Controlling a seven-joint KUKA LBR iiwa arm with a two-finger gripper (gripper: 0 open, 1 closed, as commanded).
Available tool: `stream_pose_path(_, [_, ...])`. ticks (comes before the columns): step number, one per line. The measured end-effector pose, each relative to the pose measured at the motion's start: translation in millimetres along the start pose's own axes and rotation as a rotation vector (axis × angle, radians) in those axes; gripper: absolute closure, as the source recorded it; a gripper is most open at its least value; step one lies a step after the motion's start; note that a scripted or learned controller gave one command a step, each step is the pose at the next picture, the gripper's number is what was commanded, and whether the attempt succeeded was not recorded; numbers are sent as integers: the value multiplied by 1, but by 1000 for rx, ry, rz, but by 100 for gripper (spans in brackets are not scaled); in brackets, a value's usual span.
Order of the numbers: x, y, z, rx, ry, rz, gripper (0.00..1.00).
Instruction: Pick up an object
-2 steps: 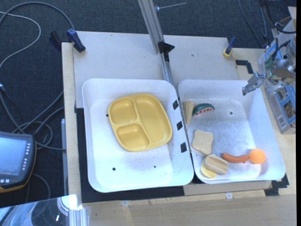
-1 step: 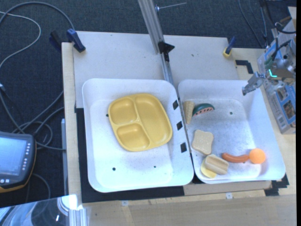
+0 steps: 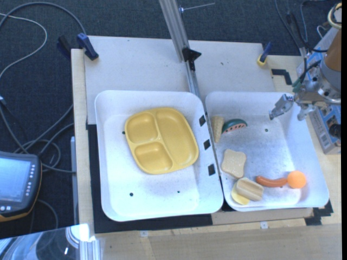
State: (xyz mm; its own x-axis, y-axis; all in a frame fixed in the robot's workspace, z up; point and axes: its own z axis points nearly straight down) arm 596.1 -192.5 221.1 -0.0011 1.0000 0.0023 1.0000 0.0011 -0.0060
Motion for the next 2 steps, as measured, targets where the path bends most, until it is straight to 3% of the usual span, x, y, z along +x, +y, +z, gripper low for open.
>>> stream_pose_path(2, [4,6,107,2,1,0,0])
